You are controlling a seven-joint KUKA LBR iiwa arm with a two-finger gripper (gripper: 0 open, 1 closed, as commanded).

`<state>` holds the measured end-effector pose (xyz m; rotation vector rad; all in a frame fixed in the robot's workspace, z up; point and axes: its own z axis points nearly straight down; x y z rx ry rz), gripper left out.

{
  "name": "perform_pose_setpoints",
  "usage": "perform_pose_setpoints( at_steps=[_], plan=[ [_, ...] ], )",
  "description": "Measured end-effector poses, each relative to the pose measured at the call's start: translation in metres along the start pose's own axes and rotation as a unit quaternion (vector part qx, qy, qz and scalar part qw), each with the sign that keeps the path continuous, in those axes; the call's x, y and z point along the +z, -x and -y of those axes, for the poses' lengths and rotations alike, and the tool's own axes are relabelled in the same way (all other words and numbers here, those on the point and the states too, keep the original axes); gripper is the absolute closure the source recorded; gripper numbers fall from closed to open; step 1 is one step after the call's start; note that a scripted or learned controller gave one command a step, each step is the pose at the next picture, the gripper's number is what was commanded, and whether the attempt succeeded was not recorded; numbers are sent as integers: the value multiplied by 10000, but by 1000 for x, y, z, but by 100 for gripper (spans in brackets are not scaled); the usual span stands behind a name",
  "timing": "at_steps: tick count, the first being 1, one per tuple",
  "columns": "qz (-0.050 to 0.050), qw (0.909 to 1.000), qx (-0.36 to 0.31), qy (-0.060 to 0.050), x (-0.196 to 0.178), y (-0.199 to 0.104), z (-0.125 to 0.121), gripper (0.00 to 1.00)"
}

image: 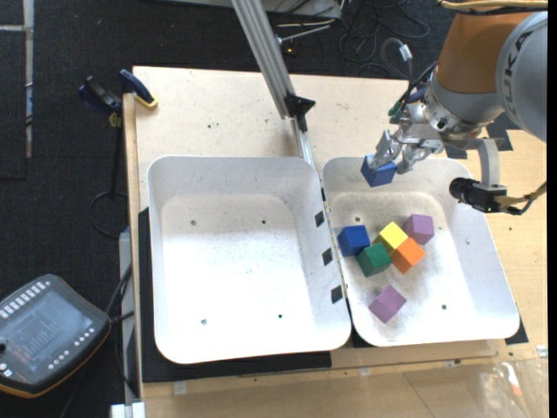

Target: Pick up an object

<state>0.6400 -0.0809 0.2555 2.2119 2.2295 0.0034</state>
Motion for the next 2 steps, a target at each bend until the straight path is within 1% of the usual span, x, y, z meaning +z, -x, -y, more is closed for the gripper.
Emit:
perform_pose_setpoints(
  at_steps=[2],
  plan=[
    [-6,10000,-7,-9,6,-128,-10,100]
  ],
)
